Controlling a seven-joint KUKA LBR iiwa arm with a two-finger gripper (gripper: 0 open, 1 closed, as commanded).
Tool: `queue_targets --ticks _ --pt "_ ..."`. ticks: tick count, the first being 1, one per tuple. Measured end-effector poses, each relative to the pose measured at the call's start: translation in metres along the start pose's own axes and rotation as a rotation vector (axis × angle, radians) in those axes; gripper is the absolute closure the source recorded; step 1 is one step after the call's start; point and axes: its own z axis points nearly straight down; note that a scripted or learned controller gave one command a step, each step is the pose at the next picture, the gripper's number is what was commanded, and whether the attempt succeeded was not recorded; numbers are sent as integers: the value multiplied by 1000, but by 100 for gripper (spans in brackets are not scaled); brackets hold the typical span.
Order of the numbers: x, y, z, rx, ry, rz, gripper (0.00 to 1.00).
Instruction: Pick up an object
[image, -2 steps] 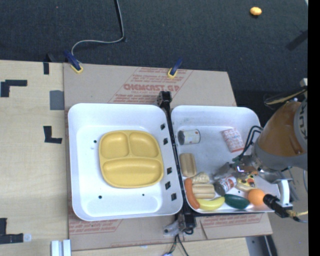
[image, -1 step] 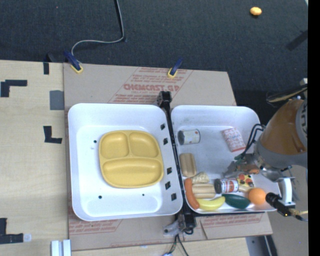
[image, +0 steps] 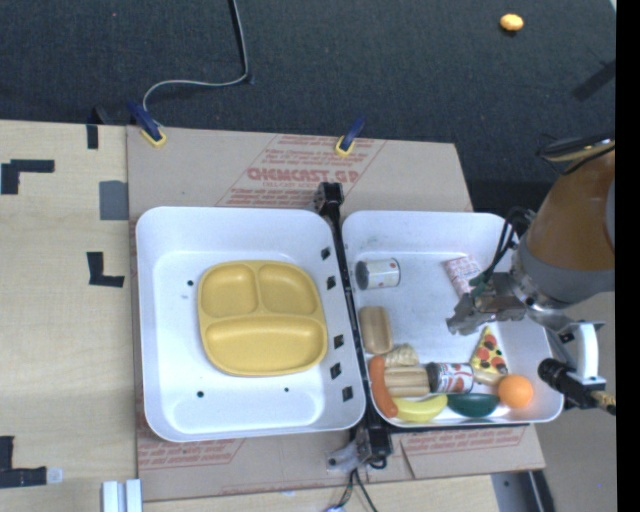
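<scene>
Camera view looks down on the counter, where two shallow white bins sit side by side: the left bin carries a yellow divided plate, and the right bin carries all the loose toy food. The arm comes in from the right and its pincer sits low over the right bin's right half, just above a toy pizza slice and just below a small pink-and-white packet. Whether it is released or clenched I cannot tell at this size, and nothing can be seen caught in it, so I judge the pick as not yet made. Candidates lie close by: a small silver can on its side near the divider, a tan bread piece below it, and along the front wall a carrot, a yellow banana, a small bottle, a green piece and an orange. The pizza slice looks like the nearest target. What is left, as I read it, is settling onto one item, gripping it and lifting it clear.
</scene>
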Motion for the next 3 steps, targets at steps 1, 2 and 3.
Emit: queue_targets --ticks 1,2,3 --pt "0 0 0 0 0 0 0" --pt "-45 -8 116 -7 -2 1 0" --pt "-45 -8 107 -5 -1 1 100"
